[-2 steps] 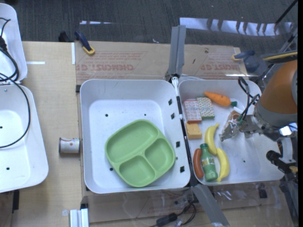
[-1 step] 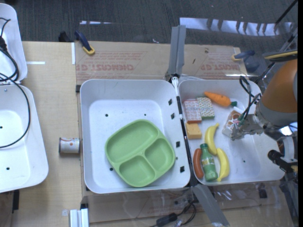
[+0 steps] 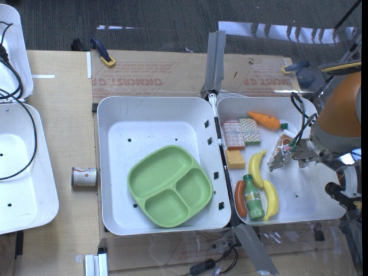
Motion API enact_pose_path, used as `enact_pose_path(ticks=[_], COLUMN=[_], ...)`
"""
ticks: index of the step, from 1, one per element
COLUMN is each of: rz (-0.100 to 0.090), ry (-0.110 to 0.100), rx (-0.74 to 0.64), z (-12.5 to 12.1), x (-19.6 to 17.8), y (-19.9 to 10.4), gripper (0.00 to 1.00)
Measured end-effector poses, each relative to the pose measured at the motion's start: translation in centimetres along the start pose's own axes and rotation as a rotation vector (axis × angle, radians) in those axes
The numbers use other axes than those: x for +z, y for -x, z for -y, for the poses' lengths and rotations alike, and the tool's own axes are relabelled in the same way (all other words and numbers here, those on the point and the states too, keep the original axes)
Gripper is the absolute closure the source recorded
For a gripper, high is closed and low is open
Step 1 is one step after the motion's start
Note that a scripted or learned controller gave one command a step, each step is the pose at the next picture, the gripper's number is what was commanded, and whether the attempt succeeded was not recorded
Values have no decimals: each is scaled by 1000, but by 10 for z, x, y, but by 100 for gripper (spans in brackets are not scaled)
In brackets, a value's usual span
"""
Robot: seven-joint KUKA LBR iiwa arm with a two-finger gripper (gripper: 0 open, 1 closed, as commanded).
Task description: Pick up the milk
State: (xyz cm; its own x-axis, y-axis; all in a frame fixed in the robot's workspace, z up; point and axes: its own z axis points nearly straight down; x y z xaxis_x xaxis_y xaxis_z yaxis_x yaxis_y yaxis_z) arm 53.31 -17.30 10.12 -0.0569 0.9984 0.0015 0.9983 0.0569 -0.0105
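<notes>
— One carton, likely the milk (image 3: 234, 134), lies flat, left of the carrot (image 3: 265, 119).
— Handling?
— Light, stiff card, I'd judge; pinch its narrow sides.
— And the gripper (image 3: 280, 157)?
— Below the carrot, apart from the milk. Open or closed, I can't tell.

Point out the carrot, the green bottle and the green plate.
carrot (image 3: 265, 119): camera view, middle of its orange body.
green bottle (image 3: 253, 199): camera view, on its label.
green plate (image 3: 164, 168): camera view, floor of its largest compartment.
</notes>
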Motion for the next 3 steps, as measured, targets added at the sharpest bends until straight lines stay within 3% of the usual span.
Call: enact_pose_path(ticks=[1, 2, 3], rz=[0, -5, 1], ry=[11, 8, 3], rx=[-16, -74, -165], z=[-31, -57, -87], x=[10, 10, 10], y=[33, 39, 31], gripper=[0, 0, 0])
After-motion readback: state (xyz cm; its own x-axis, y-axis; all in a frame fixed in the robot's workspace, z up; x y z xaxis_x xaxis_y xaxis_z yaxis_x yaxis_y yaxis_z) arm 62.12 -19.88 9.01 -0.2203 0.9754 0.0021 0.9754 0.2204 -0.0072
